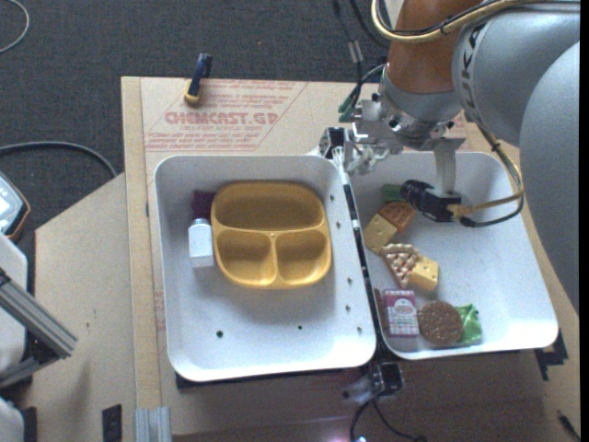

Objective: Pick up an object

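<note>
My gripper (354, 151) hangs over the back left corner of the right bin (515, 274), close to the wall shared by the two bins. Nothing shows in its grasp. In the right bin lie a tan toast-like wedge (386, 224), a waffle-patterned piece with a yellow cheese block (411, 267), a red packet (398, 311), a brown round patty (440, 322) on a green leaf (470, 321), and a small green item (393, 191) just below the gripper. The grey arm with its orange band (442, 17) covers the bin's back right.
The left bin (175, 320) holds a yellow divided plate (271, 233), a white bottle (201, 244) and a dark purple item (202, 199). A black part with cables (431, 201) hangs from the arm over the right bin. A yellow-and-blue tool (197, 79) lies on the board behind.
</note>
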`<state>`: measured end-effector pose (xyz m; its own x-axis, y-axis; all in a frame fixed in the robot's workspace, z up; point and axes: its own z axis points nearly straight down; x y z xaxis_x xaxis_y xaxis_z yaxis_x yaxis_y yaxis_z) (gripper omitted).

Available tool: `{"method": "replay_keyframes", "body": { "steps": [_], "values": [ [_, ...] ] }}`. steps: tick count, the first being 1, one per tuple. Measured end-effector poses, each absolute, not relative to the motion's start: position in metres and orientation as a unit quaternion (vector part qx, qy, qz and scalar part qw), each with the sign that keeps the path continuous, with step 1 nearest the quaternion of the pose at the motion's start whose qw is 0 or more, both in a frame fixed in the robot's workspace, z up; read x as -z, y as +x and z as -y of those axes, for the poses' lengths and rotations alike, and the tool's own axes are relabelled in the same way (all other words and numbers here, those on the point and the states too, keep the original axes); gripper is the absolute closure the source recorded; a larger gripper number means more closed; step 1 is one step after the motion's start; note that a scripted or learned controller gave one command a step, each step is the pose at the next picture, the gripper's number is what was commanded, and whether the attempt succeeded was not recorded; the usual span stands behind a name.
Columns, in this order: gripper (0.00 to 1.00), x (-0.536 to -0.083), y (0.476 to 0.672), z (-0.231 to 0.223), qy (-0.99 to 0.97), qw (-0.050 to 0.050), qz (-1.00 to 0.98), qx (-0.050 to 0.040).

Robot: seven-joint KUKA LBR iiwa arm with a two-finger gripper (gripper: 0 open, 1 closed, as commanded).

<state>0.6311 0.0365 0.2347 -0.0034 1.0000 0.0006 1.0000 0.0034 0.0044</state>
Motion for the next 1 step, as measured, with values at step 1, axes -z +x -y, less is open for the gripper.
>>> {"method": "replay_keyframes", "body": {
  "steps": [1],
  "values": [
    [1.0,-0.215,0.6348,-0.0313,0.707,-0.001,-0.707,0.0015]
  ]
}}
